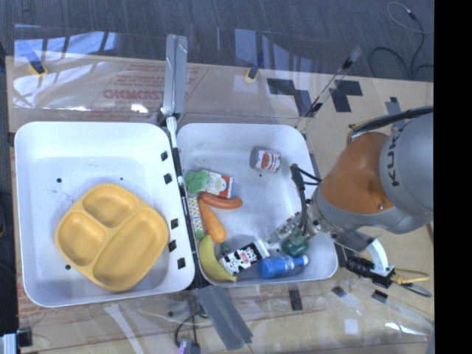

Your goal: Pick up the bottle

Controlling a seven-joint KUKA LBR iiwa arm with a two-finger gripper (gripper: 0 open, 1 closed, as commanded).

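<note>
The blue bottle (pixel 283 265) lies on its side in the right bin (pixel 228 135), close to the front wall and near the front right corner. Its cap end points right. My gripper (pixel 291 235) reaches in over the bin's right wall and hangs just behind and above the bottle, close to it. I see nothing held in it. The grey arm with its orange band (pixel 354 186) stands outside the bin's right side.
Left of the bottle lie a cow-print carton (pixel 242 257), a banana (pixel 212 262), a carrot (pixel 213 223), a sausage (pixel 222 201) and a green-red carton (pixel 210 182). A small can (pixel 265 160) lies further back. The left bin (pixel 44 146) holds a yellow divided plate (pixel 110 234).
</note>
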